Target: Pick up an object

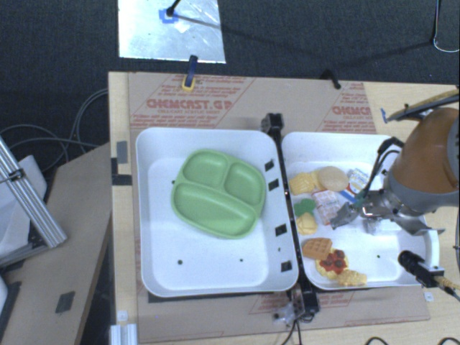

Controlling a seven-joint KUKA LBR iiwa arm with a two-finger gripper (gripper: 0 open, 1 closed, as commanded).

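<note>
Camera view: two bins [154, 192]; one green plate [218, 192]; hand [343, 218] near.

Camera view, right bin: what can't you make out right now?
- Gripper: small and dark; finger state unclear.
- Arm: cut off by the right edge.
- Right bin: right side hidden under the arm.
- Toy food: several pieces too small to identify.

text: "CHEMCAST GP", red | on: brown protective sheet [188, 100] | also right, partly readable
</note>
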